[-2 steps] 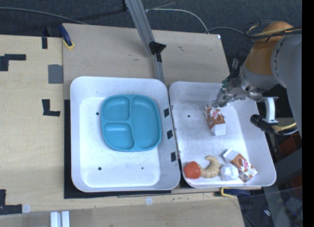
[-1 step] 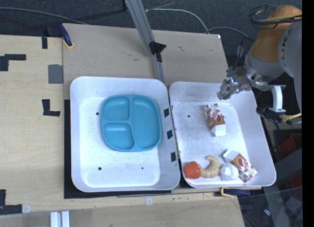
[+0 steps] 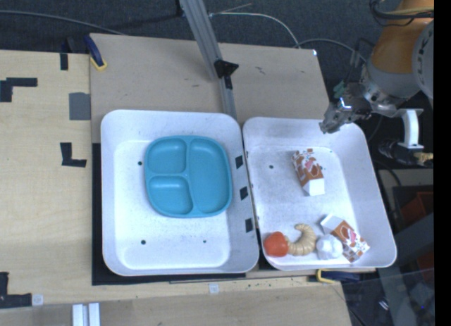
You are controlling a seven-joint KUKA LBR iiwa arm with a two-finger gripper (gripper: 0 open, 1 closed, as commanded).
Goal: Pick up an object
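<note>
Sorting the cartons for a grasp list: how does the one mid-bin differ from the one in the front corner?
The mid-bin carton lies alone, clear of other items; the corner carton lies against a white lump. The mid-bin carton runs roughly front to back; the corner carton lies diagonally. Both are small, red-and-white, and lie in the right bin.

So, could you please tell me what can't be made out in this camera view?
- Pincer: too small and dark in the camera view to read its state.
- Arm: cut off by the right edge.
- White lump in the right bin: too blurred to identify, wedged between the croissant and a carton.
- Carton print: too small to read.
</note>
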